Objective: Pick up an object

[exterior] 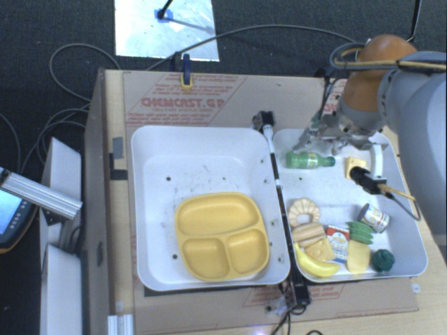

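Gripper place: the gripper hangs over the back part of the right bin, close above the green bottle.
Gripper state: we cannot tell if it is open or closed, because the wrist and its metal parts cover it from this angle. We see nothing held in it.
Task object: we judge that the green bottle is the likely one. It lies on its side on the bin floor, near the wall between the two bins.
Risk, rolling: the bottle looks round and smooth, like glossy plastic. A push that is a little off centre may roll it away instead of catching it.
Risk, wall: the bottle is close to the dividing wall, so a descent on that side may strike the rim and not reach the floor.
Risk, neighbour: the yellow block lies just beside the bottle's cap end. A wide approach may push it or take it by mistake.
Risk, empty grasp: closing too high over the curved body would give nothing.
Front heap: a ring-shaped pastry, a banana and a small can lie close together near the front. They look like toy food, matte and rounded, but the can is shiny metal.
Left bin: it holds a yellow tray, flat, with three compartments and soft rounded edges.
Bins: white, shallow, smooth plastic, with some dark specks on the left floor.
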